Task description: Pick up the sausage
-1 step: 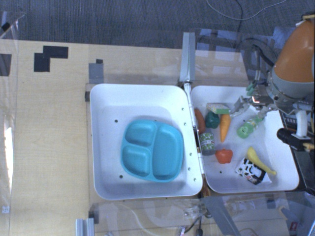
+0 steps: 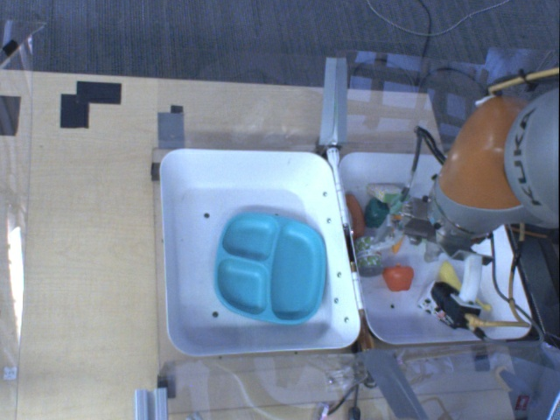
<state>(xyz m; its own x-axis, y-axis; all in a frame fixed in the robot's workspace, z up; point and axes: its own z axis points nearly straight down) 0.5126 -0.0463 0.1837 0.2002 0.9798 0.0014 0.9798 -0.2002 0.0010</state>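
progress: sausage (image 2: 353,214) not lifted, lies at right bin's (image 2: 394,329) 9 o'clock wall | gripper (image 2: 404,224) near, at its 3 o'clock, grip state cannot be told | left: grasp, lift

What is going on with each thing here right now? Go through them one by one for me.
Sausage: lying at the right bin's left wall, not held.
Blue tray: flat in the left bin, nothing in its compartments.
Red piece: loose on the right bin's floor.
Left bin: holds the tray.
Right bin: cluttered with small items.
Arm: over the right bin.
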